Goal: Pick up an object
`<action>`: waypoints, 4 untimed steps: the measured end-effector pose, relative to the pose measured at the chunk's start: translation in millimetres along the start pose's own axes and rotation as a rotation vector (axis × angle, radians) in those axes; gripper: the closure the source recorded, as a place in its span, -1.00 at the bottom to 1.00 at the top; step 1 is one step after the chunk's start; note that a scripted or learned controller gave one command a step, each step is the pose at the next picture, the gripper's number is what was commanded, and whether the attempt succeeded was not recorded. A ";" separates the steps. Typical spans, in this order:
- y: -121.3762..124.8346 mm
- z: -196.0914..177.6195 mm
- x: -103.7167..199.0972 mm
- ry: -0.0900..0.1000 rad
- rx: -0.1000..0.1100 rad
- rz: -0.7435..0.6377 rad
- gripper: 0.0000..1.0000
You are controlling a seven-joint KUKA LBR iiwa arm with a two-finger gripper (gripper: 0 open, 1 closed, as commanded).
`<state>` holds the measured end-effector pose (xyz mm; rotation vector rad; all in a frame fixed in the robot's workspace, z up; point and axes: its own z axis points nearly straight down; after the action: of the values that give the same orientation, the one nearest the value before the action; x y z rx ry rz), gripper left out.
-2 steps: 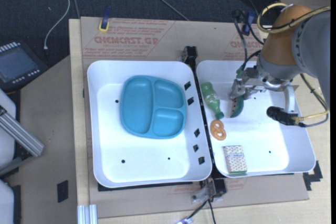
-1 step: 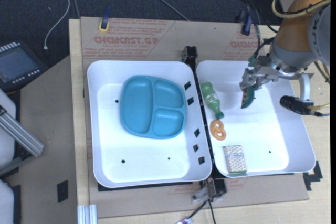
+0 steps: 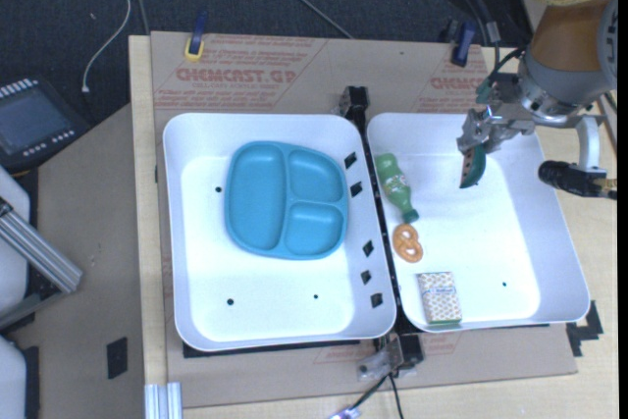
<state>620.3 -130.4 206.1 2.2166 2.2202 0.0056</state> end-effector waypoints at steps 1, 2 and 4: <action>-7.4 -55.2 4.9 0.000 -0.002 0.000 1.00; -20.2 -46.9 57.3 0.003 0.008 -0.003 1.00; -24.0 -34.7 165.4 0.002 0.009 -0.002 1.00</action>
<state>595.9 35.0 240.5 2.2200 2.2284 -0.0024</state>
